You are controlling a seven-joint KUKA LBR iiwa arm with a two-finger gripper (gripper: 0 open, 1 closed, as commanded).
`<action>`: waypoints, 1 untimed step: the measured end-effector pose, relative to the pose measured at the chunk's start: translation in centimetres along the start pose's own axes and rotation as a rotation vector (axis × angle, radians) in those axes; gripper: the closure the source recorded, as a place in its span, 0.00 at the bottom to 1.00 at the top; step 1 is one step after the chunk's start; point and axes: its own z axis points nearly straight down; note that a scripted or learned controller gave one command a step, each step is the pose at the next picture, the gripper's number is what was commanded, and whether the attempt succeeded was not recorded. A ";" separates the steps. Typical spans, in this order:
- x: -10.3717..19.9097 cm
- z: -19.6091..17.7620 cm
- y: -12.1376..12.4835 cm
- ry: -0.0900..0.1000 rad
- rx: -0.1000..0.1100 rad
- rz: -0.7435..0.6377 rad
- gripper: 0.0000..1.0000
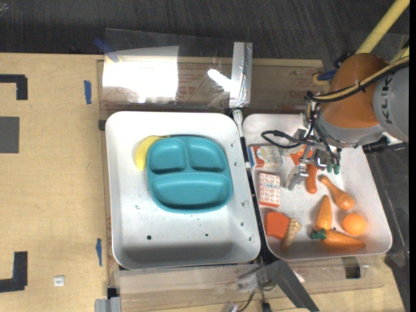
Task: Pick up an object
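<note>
The right bin (377, 194) holds several small objects. My gripper (303, 171) hangs low over its upper middle, under the grey wrist with the orange band (351, 99). A short orange stick-shaped piece (311, 181) lies right beside the gripper tip; I cannot tell whether it is gripped. A white packet with red print (269, 189) lies just left of the gripper, and another printed packet (266, 155) sits above that. To the lower right lie an orange gourd-shaped toy (339, 194), a small carrot (324, 214), an orange ball (354, 224) and a long carrot (339, 240).
An orange block (277, 224) and a tan wedge (292, 232) rest near the right bin's front left. The left bin (123, 174) carries a teal divided plate (189, 173) with a yellow thing (142, 151) tucked under its left edge. Black cables (279, 137) trail beside the wrist.
</note>
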 end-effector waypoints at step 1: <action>-0.4 -1.5 0.1 -0.016 0.000 -0.001 1.00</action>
